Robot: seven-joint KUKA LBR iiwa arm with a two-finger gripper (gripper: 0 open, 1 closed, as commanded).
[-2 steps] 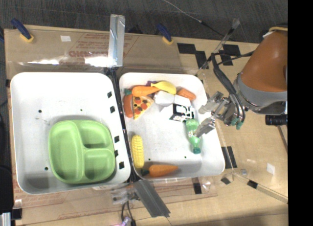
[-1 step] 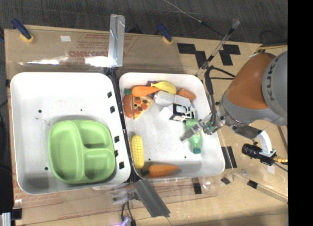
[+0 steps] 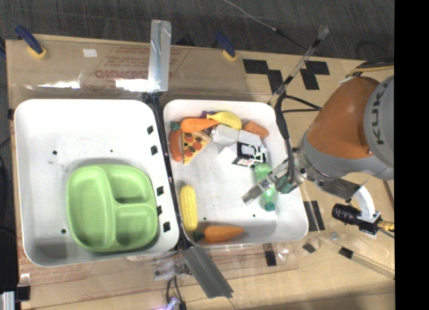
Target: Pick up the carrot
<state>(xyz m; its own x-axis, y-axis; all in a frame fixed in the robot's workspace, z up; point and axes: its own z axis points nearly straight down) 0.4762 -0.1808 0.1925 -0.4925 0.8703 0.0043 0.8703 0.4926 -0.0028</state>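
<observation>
The carrot [image 3: 221,233] lies flat along the near wall of the right bin [image 3: 295,216], its orange body pointing right and its dark stem end left, beside the corn cob. My gripper [image 3: 266,188] hangs over the right side of that bin, up and to the right of the carrot and apart from it. It sits right at a small green bottle [image 3: 268,198], which it partly hides.
The right bin also holds a yellow corn cob [image 3: 189,207], a pizza slice [image 3: 192,142], a banana [image 3: 227,119], an orange food piece [image 3: 255,128] and a white-and-black box [image 3: 246,149]. A green divided plate [image 3: 112,206] lies in the left bin [image 3: 40,127].
</observation>
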